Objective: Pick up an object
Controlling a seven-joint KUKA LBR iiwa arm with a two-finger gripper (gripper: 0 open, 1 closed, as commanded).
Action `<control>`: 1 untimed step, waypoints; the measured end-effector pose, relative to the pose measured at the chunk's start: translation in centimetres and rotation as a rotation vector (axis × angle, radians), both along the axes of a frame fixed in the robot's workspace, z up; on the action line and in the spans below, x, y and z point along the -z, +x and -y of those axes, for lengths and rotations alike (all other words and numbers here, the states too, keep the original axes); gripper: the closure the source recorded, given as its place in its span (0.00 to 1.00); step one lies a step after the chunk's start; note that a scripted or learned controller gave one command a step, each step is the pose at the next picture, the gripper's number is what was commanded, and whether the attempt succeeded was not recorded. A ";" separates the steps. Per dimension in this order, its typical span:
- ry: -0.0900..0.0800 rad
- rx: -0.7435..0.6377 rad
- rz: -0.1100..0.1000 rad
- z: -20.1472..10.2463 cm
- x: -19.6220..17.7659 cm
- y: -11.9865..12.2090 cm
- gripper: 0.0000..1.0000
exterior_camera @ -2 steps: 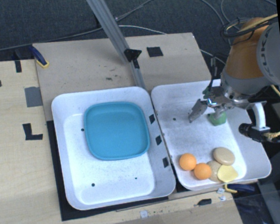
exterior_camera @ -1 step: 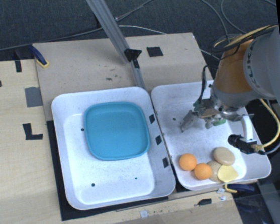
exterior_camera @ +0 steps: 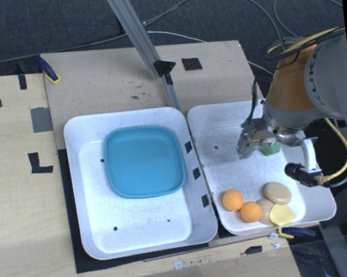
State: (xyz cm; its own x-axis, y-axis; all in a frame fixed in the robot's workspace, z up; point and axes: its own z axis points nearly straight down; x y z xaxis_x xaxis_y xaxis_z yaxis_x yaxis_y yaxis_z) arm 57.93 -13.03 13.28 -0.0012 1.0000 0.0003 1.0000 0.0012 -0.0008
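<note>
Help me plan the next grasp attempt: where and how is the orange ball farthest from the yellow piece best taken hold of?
Grip the orange ball across its round middle, coming straight down from above. Its left and far sides face bare bin floor, giving finger room; the second orange ball crowds its near-right side, so close along the other diagonal.

The arm [exterior_camera: 317, 79] runs off the right side, so most of it is cut off. A small green thing [exterior_camera: 271, 148] sits partly hidden under the gripper [exterior_camera: 248, 144]. A pale round thing [exterior_camera: 266, 205] hides behind the orange ball [exterior_camera: 251, 211], tan stone [exterior_camera: 277, 193] and yellow piece [exterior_camera: 282, 215].
</note>
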 end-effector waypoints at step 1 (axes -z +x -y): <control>-0.001 0.001 0.004 0.2 -5.8 0.8 1.00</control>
